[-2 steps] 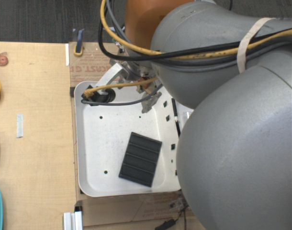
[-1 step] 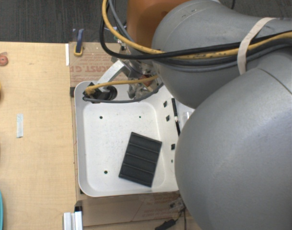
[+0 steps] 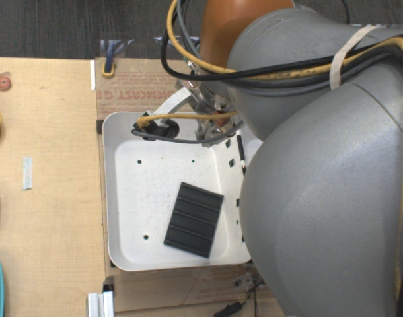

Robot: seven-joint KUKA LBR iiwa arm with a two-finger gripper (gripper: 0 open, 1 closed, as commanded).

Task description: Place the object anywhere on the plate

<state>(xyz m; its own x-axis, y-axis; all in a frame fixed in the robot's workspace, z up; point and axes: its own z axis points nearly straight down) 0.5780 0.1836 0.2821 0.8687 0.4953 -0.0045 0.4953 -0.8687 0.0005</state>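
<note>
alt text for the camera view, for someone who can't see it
A dark ribbed rectangular block lies tilted on the floor of a shallow white bin. The large grey arm fills the right side, cables looping over its orange band.

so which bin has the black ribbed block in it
The left white bin, in plain view; the black ribbed block lies flat on its floor. The arm covers the other.

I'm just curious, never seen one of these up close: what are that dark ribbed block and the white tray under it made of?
The dark ribbed block looks like matte black rubber or plastic: it gives no glare and has moulded grooves across it. The white tray seems to be smooth plastic with rounded corners and a soft sheen, speckled with scuffs. Neither can be told for certain by look alone.
</note>
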